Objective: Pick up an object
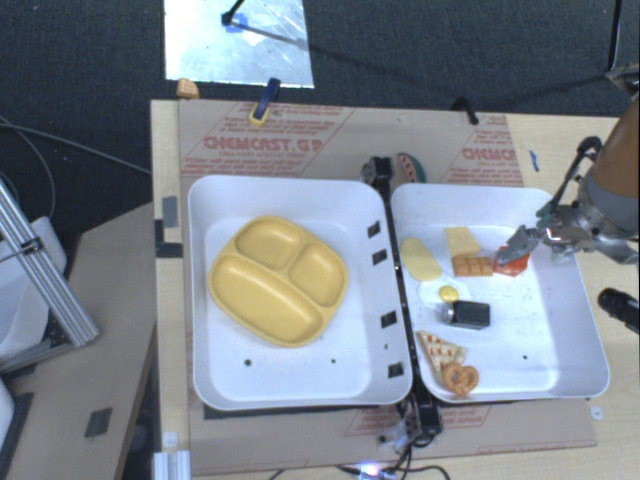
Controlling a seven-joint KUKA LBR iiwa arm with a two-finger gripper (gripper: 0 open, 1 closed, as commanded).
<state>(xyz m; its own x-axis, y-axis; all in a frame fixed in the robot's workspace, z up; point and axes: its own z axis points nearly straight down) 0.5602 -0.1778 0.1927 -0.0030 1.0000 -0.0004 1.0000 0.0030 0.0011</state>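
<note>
Fingers: they reach in from 3 o'clock over the right bin; a small red piece (pixel 513 262) sits right at their tips, but whether they are closed on it or only touching it cannot be told.
Gripper (pixel 522 245): low over the right bin, at about 2 o'clock of the bin's middle, pointing toward 9 o'clock.
Arm (pixel 610 183): grey, coming in from 3 o'clock, above the bin's right rim.
Red piece: just beside the brown bar, at the bar's 3 o'clock end.
Brown bar (pixel 472 265): flat on the bin floor, touching the yellow block at its 12 o'clock side.
Yellow block (pixel 462 241): pale, lying near the bin's centre top.
Yellow oval (pixel 421 260): at 9 o'clock of the bar, near the bin's left wall.
Small yellow bit (pixel 448 293): just above the black box.
Black box (pixel 469 314): at 6 o'clock of the bar, apart from it.
Waffle (pixel 438 347): at 7 o'clock in the bin, touching the pretzel.
Pretzel (pixel 460 378): by the bin's lower rim.
Right bin (pixel 570 368): white, shallow, holding all the small items.
Left bin (pixel 215 208): white, beside the right one at 9 o'clock.
Tray (pixel 278 280): yellow, three compartments, lying in the middle of the left bin.
</note>
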